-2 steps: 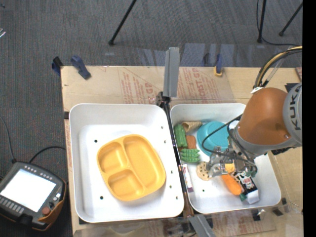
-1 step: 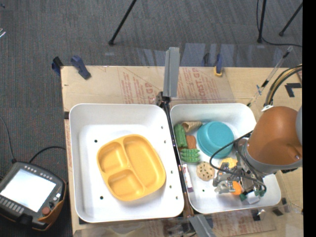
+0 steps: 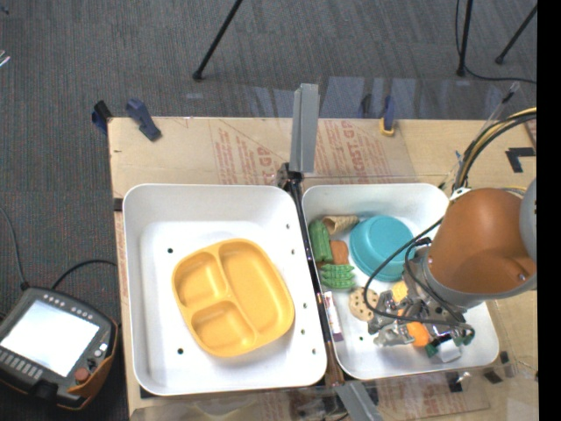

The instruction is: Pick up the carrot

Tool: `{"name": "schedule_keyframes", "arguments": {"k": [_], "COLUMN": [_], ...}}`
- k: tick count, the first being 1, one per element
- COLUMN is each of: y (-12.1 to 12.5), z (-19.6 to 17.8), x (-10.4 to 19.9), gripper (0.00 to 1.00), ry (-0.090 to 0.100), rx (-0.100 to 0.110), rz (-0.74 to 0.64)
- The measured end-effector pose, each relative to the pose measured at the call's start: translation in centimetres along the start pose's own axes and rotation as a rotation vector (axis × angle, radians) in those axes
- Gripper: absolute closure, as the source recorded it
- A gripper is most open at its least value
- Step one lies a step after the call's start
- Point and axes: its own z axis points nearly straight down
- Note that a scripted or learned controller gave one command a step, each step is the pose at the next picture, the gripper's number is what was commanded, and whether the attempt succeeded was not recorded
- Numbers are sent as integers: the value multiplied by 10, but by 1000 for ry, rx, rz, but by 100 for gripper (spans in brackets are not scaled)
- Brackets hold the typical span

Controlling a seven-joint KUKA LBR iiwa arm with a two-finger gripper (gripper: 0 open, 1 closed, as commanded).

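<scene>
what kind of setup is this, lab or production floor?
Most likely a robotics lab test bench: tripod legs on grey carpet, a teach pendant on the floor, and toy food in the right bin beside a yellow divided plate.

The end effector (image 3: 405, 330) hangs low in the right bin (image 3: 438, 196), just beside the carrot (image 3: 421, 333).

The arm (image 3: 480, 244) hides part of the right bin (image 3: 438, 196) and most of the carrot (image 3: 421, 333).
</scene>
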Motion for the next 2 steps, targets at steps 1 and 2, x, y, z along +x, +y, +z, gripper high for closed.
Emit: {"name": "schedule_keyframes", "arguments": {"k": [1, 2], "y": [62, 9], "z": [-81, -52], "x": [-38, -13], "gripper": [100, 100], "ry": [-6, 1], "rx": [2, -1], "rz": [-374, -484]}}
